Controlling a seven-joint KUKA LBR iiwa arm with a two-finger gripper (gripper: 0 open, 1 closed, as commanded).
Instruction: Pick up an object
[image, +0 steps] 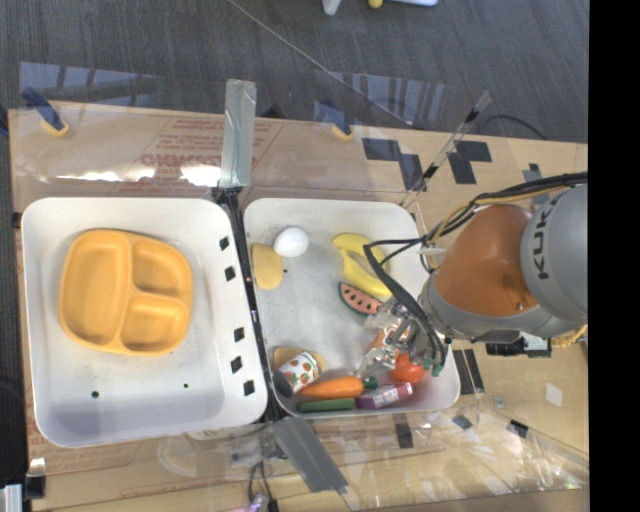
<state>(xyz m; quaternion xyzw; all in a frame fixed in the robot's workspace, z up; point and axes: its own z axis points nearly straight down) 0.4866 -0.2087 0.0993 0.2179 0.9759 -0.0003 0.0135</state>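
Note:
My gripper (403, 345) is low in the right bin (310, 320), near its front right corner. It hangs just above a small red toy (406, 370), and I cannot make out whether it touches that toy. An orange carrot (330, 387), a green piece (325, 404) and a purple item (385, 397) lie along the front wall to the left of it. A watermelon slice (357, 298) and a yellow banana (356, 260) lie just behind the gripper. A white egg (291, 241) and a pale yellow piece (266, 265) sit at the back left.
A printed can (297, 370) lies at the front left of the right bin. The left bin (130, 400) holds a yellow divided plate (125, 291). The grey and orange arm (495, 270) and black cables cover the right bin's right side.

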